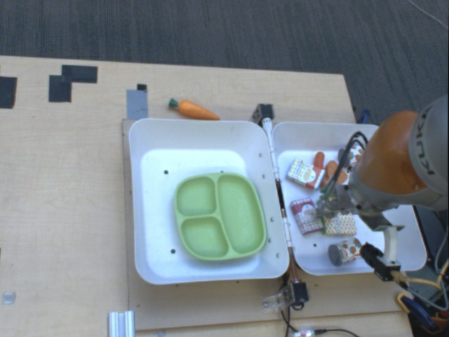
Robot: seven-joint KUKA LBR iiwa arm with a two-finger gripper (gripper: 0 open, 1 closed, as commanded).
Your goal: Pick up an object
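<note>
my gripper (330, 206) sits over the right bin (414, 258), cracker packet (341, 225) just below-right of it, red packet (306, 215) beside; can't tell gripper state.

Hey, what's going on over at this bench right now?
A grey and orange robot arm reaches in over the right bin, its pincer low among small packets and toys there. Nothing is visibly held yet. The left bin holds a green divided plate, and a toy carrot lies on the bench behind it.
</note>
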